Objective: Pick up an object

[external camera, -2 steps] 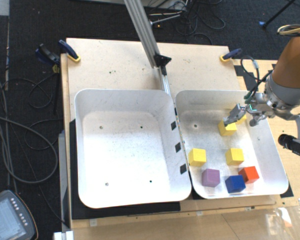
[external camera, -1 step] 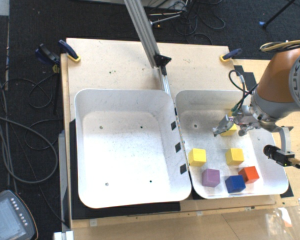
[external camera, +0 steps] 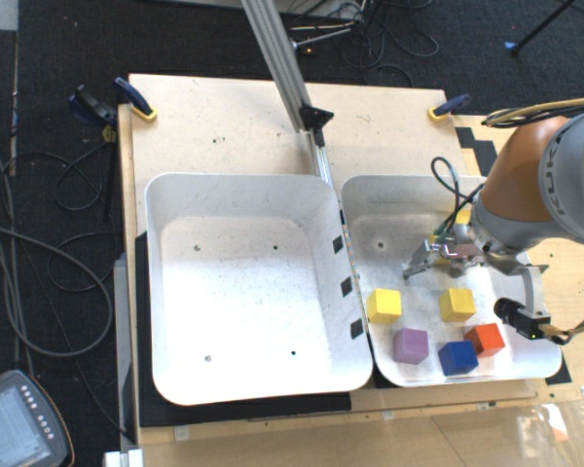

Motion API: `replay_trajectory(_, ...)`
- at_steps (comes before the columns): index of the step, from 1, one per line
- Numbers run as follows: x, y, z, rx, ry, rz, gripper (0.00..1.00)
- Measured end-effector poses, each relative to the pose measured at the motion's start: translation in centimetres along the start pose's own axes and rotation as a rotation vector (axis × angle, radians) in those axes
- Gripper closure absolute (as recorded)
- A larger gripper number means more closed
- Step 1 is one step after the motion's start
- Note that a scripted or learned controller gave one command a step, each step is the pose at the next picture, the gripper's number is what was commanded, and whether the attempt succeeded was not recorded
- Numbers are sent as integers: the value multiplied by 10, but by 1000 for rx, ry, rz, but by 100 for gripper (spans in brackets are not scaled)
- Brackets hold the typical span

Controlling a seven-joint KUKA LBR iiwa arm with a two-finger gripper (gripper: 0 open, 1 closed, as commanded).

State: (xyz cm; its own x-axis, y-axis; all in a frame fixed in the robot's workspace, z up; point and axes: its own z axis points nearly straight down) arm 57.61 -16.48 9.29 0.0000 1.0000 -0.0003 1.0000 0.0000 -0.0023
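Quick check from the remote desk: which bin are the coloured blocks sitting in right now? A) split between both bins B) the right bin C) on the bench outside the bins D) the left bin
B: the two yellow blocks, the purple block, the blue block and the orange block all lie in the right bin, below the gripper.

A pale wooden board [external camera: 234, 115] lies on dark carpet [external camera: 49, 290], with blue-and-yellow clamps at its 11 o'clock [external camera: 131, 100] and 1 o'clock [external camera: 450, 107] corners. A grey metal pole [external camera: 277, 52] slants in from 12 o'clock. Black cables [external camera: 39, 212] trail at 9 o'clock, and a grey handheld screen [external camera: 19, 426] sits at 7 o'clock
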Motion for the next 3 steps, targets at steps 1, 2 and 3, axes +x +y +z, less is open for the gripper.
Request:
replay_trajectory(1,-1,1,-13,-5,-1,1,100)
replay_trajectory(2,1,-1,-76,-8,-2,-2,100)
replay_trajectory(3,12,0,-129,-10,-2,-4,100)
